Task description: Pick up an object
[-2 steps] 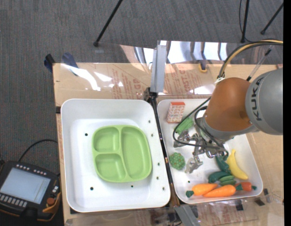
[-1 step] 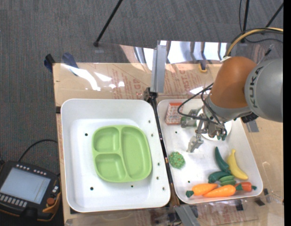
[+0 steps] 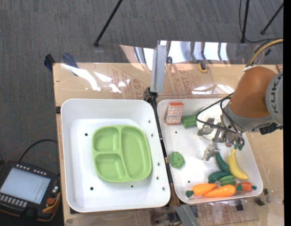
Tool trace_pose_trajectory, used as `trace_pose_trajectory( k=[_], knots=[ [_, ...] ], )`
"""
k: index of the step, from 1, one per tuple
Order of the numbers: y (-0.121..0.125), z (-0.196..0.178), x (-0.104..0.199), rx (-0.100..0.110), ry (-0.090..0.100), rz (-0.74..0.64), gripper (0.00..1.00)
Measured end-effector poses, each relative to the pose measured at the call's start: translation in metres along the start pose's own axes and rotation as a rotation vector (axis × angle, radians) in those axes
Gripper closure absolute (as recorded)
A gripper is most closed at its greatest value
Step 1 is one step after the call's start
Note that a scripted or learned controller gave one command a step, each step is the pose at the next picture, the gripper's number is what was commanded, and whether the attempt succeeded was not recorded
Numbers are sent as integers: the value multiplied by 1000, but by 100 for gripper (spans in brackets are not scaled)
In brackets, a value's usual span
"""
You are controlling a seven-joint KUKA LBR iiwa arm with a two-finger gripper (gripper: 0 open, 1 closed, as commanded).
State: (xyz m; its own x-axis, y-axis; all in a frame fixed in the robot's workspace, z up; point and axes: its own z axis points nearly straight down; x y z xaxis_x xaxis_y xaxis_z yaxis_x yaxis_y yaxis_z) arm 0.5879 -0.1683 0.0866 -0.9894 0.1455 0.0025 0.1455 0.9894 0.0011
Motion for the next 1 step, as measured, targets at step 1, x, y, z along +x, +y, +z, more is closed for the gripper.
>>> trace_pose_trajectory(
  k=[1],
  knots=[
    [3,-10,-2,-1,-2,-7,100]
  ],
)
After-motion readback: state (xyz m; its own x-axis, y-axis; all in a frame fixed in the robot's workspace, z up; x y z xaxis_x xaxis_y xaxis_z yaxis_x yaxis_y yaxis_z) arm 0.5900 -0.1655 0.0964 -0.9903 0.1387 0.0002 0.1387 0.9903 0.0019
